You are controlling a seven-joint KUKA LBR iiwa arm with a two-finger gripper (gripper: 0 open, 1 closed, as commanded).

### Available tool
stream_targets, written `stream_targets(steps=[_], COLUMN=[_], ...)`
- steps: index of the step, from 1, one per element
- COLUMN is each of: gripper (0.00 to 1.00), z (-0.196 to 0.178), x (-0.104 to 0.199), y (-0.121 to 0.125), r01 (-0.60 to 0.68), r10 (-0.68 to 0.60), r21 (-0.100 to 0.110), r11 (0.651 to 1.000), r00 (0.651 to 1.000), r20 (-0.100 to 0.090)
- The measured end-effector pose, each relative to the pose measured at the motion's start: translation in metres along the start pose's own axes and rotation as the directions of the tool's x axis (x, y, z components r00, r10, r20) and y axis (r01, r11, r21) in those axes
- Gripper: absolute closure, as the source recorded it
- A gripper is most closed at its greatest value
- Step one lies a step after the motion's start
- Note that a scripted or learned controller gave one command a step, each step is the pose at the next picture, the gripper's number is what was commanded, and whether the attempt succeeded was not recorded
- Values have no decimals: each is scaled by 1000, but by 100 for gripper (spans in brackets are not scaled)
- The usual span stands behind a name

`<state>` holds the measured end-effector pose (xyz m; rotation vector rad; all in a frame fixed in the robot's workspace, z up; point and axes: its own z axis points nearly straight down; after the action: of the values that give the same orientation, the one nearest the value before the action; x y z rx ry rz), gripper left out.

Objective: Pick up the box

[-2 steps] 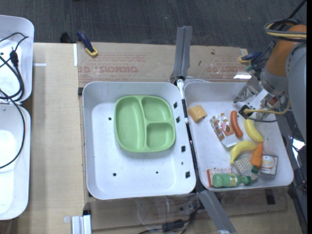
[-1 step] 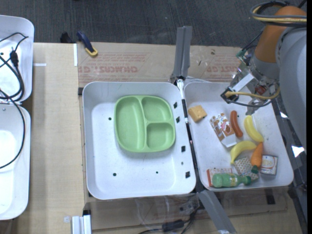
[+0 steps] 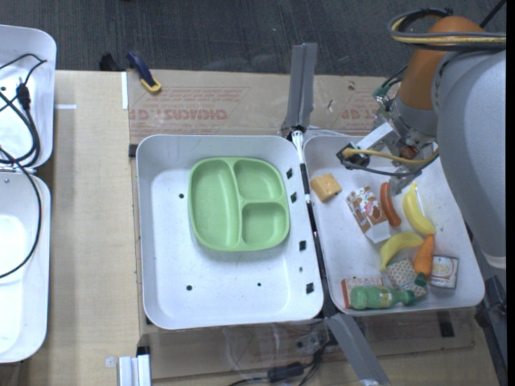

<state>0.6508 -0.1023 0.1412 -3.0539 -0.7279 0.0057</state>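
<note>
1. My gripper [image 3: 396, 146] hangs over the far end of the right bin [image 3: 342, 244]. Spread or pinched? Can't tell from here.
2. The box [image 3: 368, 211] lies mid-bin, just beside the sausage [image 3: 390, 203], apart from my gripper.

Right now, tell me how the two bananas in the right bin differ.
The far banana runs front to back; the near banana lies slanted across the right bin. The far banana lies alongside the sausage; the near banana ends by the carrot. Both are yellow, curved and in that bin.
</note>
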Motion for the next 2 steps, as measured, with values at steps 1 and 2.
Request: stream_targets(steps=[1,2], gripper=[0,0], z=[-100,50], x=[-25,-32], y=[38,18], r01=[-32,10], r10=[32,-10], r21=[-3,-2], r11=[999,1000], r00=[999,1000], r20=[-2,0])
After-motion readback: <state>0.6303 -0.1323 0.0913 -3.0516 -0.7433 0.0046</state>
